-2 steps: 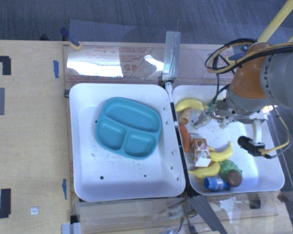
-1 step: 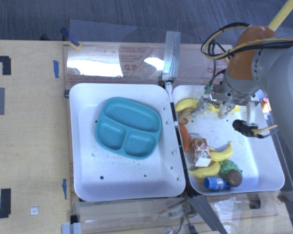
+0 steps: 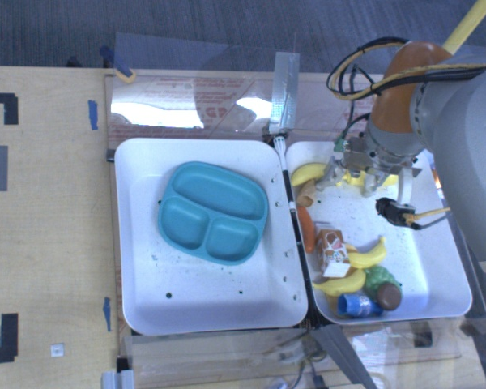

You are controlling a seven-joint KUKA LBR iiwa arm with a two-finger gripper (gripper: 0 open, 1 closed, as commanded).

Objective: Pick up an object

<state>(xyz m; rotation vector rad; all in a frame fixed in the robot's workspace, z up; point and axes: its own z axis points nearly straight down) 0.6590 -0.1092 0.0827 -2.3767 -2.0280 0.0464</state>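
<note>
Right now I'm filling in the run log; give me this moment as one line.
arm: over right bin far end | tool: low beside banana | left bin: blue tray | pick: not confirmed

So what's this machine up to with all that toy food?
A grey robot arm reaches in from the right, with its gripper low over the far end of the right bin, near a yellow banana. More toy food lies piled at that bin's near end. The left bin holds a blue divided plate. Nothing looks picked up yet.
</note>
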